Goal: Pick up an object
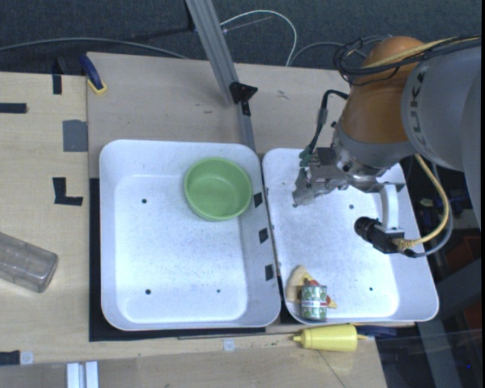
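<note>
A green bowl (pixel 218 188) sits upright in the left bin (pixel 129 241), near its back right corner. In the right bin (pixel 404 297), a small green can (pixel 314 301) lies at the front left corner on a crumpled yellow and red wrapper (pixel 297 280). My gripper (pixel 305 195) hangs over the back left part of the right bin, well behind the can and to the right of the bowl. Nothing shows between its tips.
A yellow mustard bottle (pixel 333 339) lies on the bench just in front of the right bin. A clear plastic tumbler (pixel 16 259) lies on its side at the far left. A grey metal pole (pixel 218 51) slants down to the bins' shared back edge.
</note>
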### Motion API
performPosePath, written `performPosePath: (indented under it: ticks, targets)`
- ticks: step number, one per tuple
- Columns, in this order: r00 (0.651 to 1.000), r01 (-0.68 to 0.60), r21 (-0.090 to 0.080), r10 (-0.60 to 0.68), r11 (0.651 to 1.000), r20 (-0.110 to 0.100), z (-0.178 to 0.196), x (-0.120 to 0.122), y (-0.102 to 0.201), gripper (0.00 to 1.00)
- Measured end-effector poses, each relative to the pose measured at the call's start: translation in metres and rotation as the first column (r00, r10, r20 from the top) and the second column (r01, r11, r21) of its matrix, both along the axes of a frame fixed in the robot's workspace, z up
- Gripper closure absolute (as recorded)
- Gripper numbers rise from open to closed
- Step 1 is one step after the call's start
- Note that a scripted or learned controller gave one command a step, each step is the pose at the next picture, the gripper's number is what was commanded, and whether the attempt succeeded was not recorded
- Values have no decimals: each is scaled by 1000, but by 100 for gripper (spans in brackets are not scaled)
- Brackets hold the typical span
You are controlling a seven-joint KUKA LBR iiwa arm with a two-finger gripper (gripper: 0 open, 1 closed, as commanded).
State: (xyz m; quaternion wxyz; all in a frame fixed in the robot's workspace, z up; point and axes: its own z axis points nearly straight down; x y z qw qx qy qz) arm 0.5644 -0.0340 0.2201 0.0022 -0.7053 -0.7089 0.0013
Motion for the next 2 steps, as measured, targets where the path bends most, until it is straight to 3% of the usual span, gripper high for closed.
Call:
performPosePath:
  ticks: [1,2]
  targets:
    - [1000,-1,0,1,1000,0,-9,-22,49,100]
    - [1000,-2,1,2,1000,3,9,-40,102,100]
